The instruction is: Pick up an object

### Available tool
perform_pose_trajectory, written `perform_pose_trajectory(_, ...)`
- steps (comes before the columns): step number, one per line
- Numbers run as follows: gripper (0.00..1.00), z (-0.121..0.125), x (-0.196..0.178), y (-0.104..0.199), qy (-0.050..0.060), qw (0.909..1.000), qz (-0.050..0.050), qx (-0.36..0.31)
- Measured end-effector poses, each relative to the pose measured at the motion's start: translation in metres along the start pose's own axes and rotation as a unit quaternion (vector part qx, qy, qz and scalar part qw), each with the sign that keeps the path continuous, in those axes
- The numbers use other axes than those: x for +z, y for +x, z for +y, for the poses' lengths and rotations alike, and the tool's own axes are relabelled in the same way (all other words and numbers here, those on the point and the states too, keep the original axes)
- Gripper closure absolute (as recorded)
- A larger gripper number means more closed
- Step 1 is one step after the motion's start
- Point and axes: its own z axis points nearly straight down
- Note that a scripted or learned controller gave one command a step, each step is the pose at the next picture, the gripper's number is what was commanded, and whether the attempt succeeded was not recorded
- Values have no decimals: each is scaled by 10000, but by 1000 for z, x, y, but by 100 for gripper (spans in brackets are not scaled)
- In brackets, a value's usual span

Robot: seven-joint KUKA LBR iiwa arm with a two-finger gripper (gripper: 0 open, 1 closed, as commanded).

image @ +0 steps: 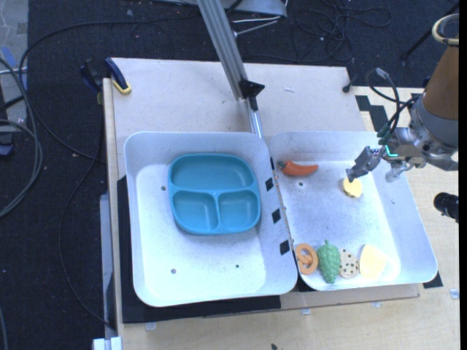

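Nearest, along the right bin's (408,217) 6 o'clock edge, lie a pretzel (306,257), a green toy vegetable (330,262), a speckled cookie (349,264) and a pale yellow piece (372,260). At 9 o'clock, the left bin (146,217) holds a blue divided tray (214,193). Farther back, a small yellow piece (353,187) sits just below the gripper (379,166), whose spread fingers grip nothing. An orange carrot-like toy (300,169) lies at 11 o'clock. No writing is legible.

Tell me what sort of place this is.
Probably a robotics lab test bench, not a kitchen: two white bins on a plain board, toy food such as a carrot in the right one, loose cables on dark carpet, and a robot hand reaching in.
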Motion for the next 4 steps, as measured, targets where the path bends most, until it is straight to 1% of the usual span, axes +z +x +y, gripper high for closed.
perform_pose_trajectory(1,0,0,0,0,-5,10000,-1,-1)
perform_pose_trajectory(2,0,3,45,-5,15,10000,1,12)
perform_pose_trajectory(3,0,2,109,-1,19,10000,7,11)
perform_pose_trajectory(4,0,-1,152,-1,17,10000,5,11)
